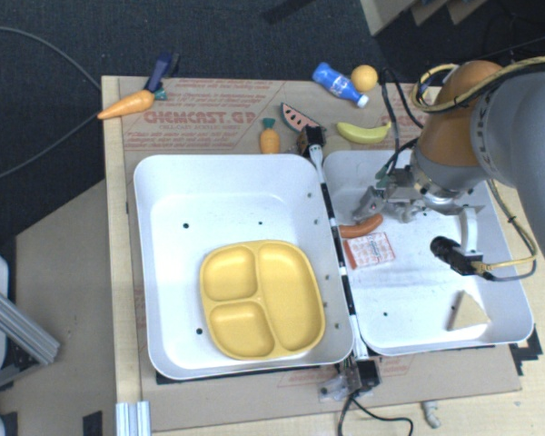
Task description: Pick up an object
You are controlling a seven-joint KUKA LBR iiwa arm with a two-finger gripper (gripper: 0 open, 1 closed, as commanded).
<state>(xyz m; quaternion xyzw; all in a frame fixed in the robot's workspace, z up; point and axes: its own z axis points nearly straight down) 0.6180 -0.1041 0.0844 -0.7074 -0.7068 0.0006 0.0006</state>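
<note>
Camera view: small orange-red sausage-shaped toy (361,226) lies in the right white bin (490,330), near its left wall, long axis roughly left-right, right end tipped slightly up-frame. Smooth, rounded ends. Red-and-white printed card (373,250) just below it. Gripper (388,200) sits directly above-right of the toy; cannot tell the fingers' opening. Yellow three-compartment plastic plate (260,297) in the left white bin (163,207)

Hand (374,203) above hot dog (361,226)
</note>
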